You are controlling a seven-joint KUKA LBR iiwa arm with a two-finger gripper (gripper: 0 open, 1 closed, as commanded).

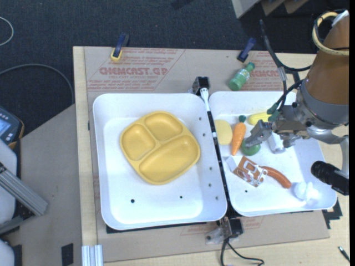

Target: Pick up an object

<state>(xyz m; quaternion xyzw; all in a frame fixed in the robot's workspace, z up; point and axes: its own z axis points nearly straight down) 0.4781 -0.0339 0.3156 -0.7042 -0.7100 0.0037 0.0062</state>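
Note:
My gripper (267, 138) hangs low over the middle of the right bin (310, 203), its two grey fingers spread apart with nothing between them. A small green object (251, 147) lies just under the left finger. An orange carrot (238, 138) lies to its left, beside a pale yellow rounded piece (222, 131). A yellow item (256, 118) is partly hidden behind the gripper. Nearer the front lie a brown and white packet (250, 171), an orange-red sausage (275, 176) and a white lump (305, 191).
The left bin (105, 148) holds a yellow divided plate (160, 147). A green bottle (240, 77) lies on the cardboard behind the right bin. The arm's orange band and wrist (333, 65) cover the right bin's far right side. Clamps sit along the divider between the bins.

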